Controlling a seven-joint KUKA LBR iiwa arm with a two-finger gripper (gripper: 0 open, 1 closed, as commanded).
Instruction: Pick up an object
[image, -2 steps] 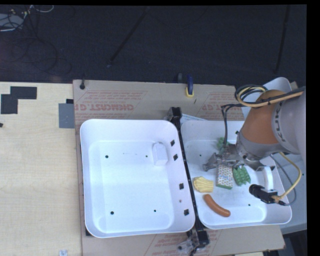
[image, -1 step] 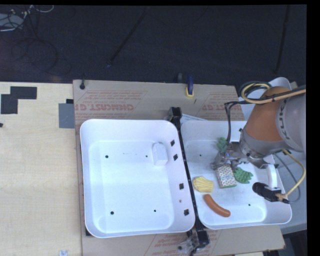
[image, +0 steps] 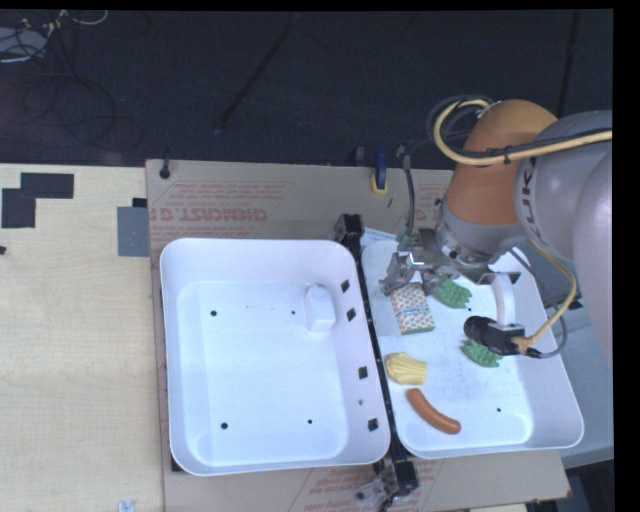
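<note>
Nearest the camera, well to the near side of the checkered packet (image: 411, 308), an orange sausage (image: 433, 411) lies on the floor of the right bin (image: 560, 425). Between it and the packet sits a yellow piece (image: 406, 369), close to the packet's near end. To the packet's right and a little nearer lies the near green piece (image: 481, 352); to its right and a little farther, the far green piece (image: 452, 293). Over the bin walls to the packet's left, a small white object (image: 320, 305) rests in the left bin (image: 190, 270).

Just beyond the packet's far end hangs the gripper (image: 404, 272). Whether it is apart or together I cannot tell from this slant, and nothing shows clamped in it.

The packet looks the likeliest target. The gripper seems set over the packet's far edge, not its middle, so a grasp there may catch only a corner and let the packet slip or tip. The bin wall stands near on the packet's left and could be struck in a descent. The far green piece crowds the right side and might be nudged or caught along with it
</note>
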